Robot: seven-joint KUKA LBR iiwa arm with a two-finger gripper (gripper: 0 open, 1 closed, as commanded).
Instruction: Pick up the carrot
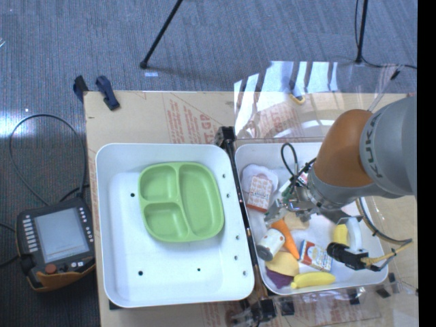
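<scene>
The carrot (288,238) is a short orange piece lying at a slant in the right bin (308,146), among other toy foods. Its upper end lies just under my gripper (282,208), which hangs low over the bin's middle left. The grey arm with its orange band (347,157) reaches in from the right and hides much of the bin behind it. Nothing is visibly lifted off the bin floor.
Around the carrot lie a white and red packet (259,186), a white cylinder (271,244), a yellow wedge (287,263), a red and white carton (315,256) and a banana (313,280). A green divided plate (182,201) sits in the left bin (103,182).
</scene>
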